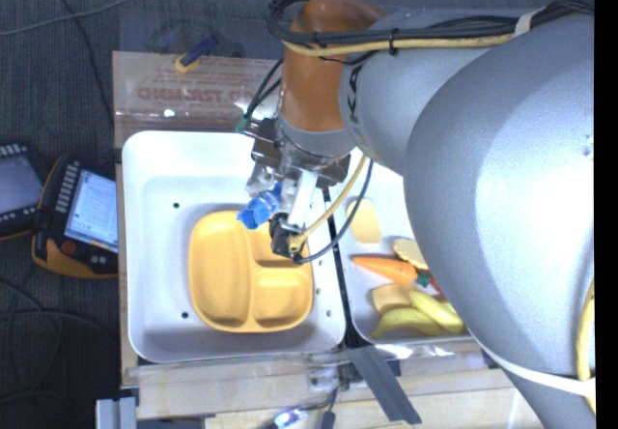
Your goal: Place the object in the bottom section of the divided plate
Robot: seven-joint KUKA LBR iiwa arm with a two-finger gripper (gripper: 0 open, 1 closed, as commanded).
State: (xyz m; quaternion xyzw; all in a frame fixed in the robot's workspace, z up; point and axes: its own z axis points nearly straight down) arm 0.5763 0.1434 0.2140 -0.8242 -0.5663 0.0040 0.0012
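The small blue object [255,214] sits at the tip of the gripper [264,199], over the upper rim of the plate [220,274], though whether it is pinched there I cannot tell; it looks light, stiff and smooth, best taken across its narrow middle.

Two white bins side by side: left bin [145,224], right bin [388,200]. One yellow divided plate [227,272], with two sections plainly in sight and maybe a third, partly hidden. One small blue object [255,214]. One orange carrot [386,269]. One yellow banana [422,317]. Three pale food pieces, too unclear to name: upper piece [365,221], middle piece [409,250], lower piece [389,297]. One grey arm [483,176]. One handheld screen unit [79,219] with orange casing. One flat brown board [188,94], and upon it one small blue-and-yellow thing [196,53]. Several dark cables [415,34] along the arm, not countable with certainty.
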